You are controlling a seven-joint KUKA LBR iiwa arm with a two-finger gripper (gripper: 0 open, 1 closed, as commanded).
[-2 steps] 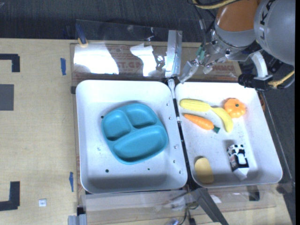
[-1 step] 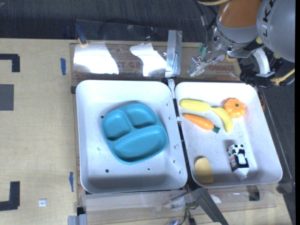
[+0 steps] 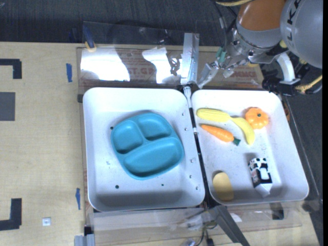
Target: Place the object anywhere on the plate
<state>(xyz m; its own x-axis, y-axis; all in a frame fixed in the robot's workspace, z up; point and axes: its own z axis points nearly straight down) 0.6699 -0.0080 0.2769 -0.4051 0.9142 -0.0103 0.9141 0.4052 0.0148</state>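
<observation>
Hovering beyond right bin (image 3: 292, 137): fingers (image 3: 218, 68), state unclear; arm (image 3: 302, 19) lettering partly visible, unreadable.

A grey arm (image 3: 306, 19) is showing an orange band (image 3: 259, 12), yellow and black cables looping around it.

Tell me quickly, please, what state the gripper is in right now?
Gripper: open, holding nothing, above the far edge of the right bin.
</observation>
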